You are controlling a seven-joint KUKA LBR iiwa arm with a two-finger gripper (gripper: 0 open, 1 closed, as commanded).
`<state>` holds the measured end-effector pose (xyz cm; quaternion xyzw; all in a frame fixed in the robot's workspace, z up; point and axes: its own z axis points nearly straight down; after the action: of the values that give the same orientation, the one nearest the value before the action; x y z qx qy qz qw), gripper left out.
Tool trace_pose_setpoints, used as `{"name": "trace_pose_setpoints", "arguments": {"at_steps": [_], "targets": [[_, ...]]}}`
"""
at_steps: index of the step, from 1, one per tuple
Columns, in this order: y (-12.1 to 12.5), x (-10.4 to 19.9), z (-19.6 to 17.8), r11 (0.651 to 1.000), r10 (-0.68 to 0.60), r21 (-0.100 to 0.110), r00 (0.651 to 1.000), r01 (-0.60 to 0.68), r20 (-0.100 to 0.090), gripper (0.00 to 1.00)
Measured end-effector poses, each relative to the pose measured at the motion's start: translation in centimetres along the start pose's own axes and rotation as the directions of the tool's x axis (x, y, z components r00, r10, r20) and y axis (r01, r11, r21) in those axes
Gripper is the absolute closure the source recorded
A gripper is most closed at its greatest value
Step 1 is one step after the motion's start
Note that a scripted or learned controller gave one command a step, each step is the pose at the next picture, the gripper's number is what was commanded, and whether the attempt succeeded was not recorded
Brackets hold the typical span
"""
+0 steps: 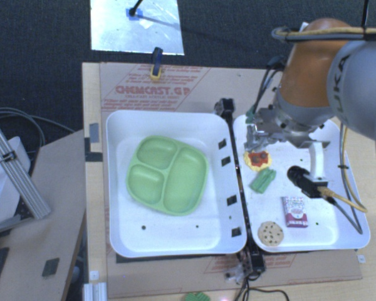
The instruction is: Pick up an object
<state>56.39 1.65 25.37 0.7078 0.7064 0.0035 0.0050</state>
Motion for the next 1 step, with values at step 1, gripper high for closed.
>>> {"name": "trace_pose_setpoints", "arguments": {"at_steps": [1], "targets": [[-0.33, 0.28, 0.44, 1.0, -0.005, 0.01, 1.0, 0.005, -0.002, 0.0]]}}
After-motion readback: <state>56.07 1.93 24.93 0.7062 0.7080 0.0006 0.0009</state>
